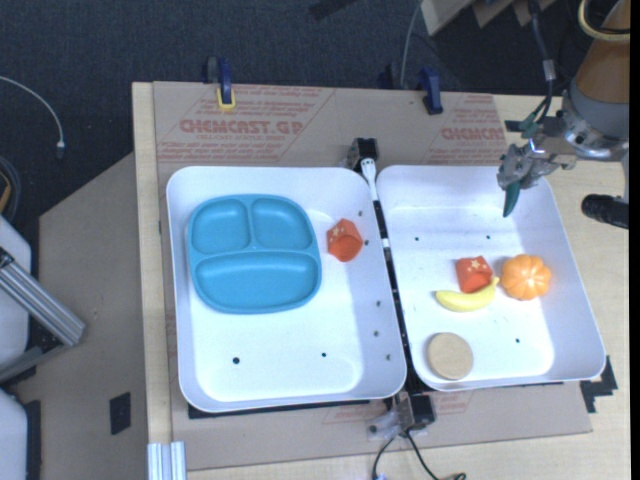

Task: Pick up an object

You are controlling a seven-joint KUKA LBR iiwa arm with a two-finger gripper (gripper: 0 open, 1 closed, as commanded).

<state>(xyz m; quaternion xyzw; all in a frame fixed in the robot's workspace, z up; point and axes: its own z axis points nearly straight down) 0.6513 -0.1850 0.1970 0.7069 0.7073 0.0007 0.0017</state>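
Where the bench comes closest to the camera, a round tan disc (449, 355) lies flat near the front wall of the right bin (570, 353). Just behind it, a yellow banana (466, 298) curves across the floor, its far side touching a small red block (474, 271). Beside these, toward the right wall, sits an orange, ribbed, pumpkin-like fruit (525, 277), just apart from the banana's tip. All four lie loose on the bin floor, with nothing gripping them.

Across the divider, the left bin (280, 368) holds a blue sectioned plate (255, 253), lying flat in its middle and far half. A small red-orange piece (344, 240) rests near the plate's right edge, between the plate and the wall the two bins share.

Farther back, the gripper (513, 193) hangs over the far right corner of the right bin, well apart from the objects in it. Its dark fingers point downward and look drawn together into one narrow tip, with nothing between them. The grey wrist above it leads off to the right.

Behind both bins, a brown cardboard sheet (300, 123) with red lettering is clamped to the bench.
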